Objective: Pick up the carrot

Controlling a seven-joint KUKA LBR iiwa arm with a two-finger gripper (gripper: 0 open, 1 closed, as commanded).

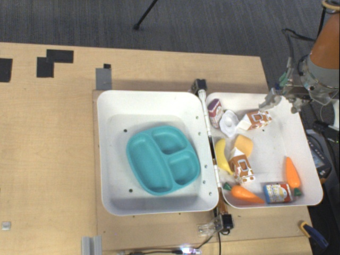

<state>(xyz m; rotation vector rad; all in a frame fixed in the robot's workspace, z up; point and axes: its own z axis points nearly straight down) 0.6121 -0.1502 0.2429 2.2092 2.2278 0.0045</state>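
Note:
Two orange carrot-shaped pieces lie in the right bin (307, 142). One carrot (247, 195) rests along the front wall with a green end pointing left. The other carrot (291, 172) lies near the right wall, pointing away from the front. My gripper (280, 103) hangs over the bin's back right part, well behind both carrots. Its two fingers stand spread apart with nothing between them. The left fingertip (265, 103) is close to a brown and white carton (257, 120).
The right bin also holds a second carton (241, 167), a yellow wedge (244, 144), a banana (222, 157), a labelled can (277, 192) between the carrots, and a white cup (229, 122). The left bin (111, 142) holds a teal divided plate (162, 158).

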